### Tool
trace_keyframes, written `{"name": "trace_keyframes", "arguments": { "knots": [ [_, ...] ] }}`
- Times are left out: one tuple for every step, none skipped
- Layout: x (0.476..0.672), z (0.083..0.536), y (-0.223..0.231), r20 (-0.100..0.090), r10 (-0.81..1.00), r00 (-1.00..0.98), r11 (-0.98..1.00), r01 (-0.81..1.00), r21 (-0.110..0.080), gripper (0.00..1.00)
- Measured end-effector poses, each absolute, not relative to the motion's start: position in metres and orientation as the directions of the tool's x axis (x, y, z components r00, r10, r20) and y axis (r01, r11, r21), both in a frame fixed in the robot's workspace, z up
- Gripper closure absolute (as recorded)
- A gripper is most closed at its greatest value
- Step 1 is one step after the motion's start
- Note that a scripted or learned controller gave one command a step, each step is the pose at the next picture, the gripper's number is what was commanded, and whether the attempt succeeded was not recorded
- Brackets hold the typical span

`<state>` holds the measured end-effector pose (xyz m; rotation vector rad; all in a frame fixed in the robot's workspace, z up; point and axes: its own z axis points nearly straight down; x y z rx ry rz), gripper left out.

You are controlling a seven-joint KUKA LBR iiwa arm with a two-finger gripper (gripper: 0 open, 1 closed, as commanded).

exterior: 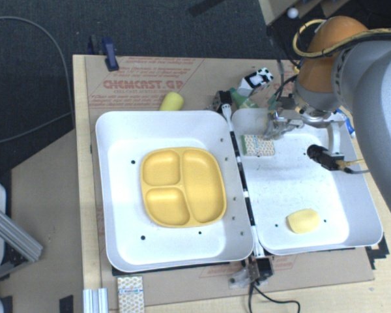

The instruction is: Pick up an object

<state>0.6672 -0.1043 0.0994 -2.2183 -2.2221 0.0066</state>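
Yellow block (304, 221) in right bin (352, 194); pincer (272, 130) near far corner.

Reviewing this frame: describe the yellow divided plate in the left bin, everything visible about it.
The yellow divided plate is a rounded-square tray, apparently smooth plastic, with three compartments: two smaller ones on the view's left side, one above the other, and one long one on the right. It lies flat and right side up, slightly rotated, near the middle of the left white bin. Its compartments hold nothing. Only the bin floor touches it.
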Motion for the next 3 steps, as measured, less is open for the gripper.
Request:
{"name": "trace_keyframes", "arguments": {
  "knots": [
    [0.667, 0.099, -0.104, -0.001, 1.000, -0.002, 0.002, 1.000, -0.004, 0.00],
    [0.669, 0.089, -0.116, 0.001, 1.000, -0.001, 0.001, 1.000, 0.004, 0.00],
    [0.671, 0.106, -0.118, -0.005, 1.000, -0.004, 0.004, 1.000, 0.009, 1.00]
  ]
}}
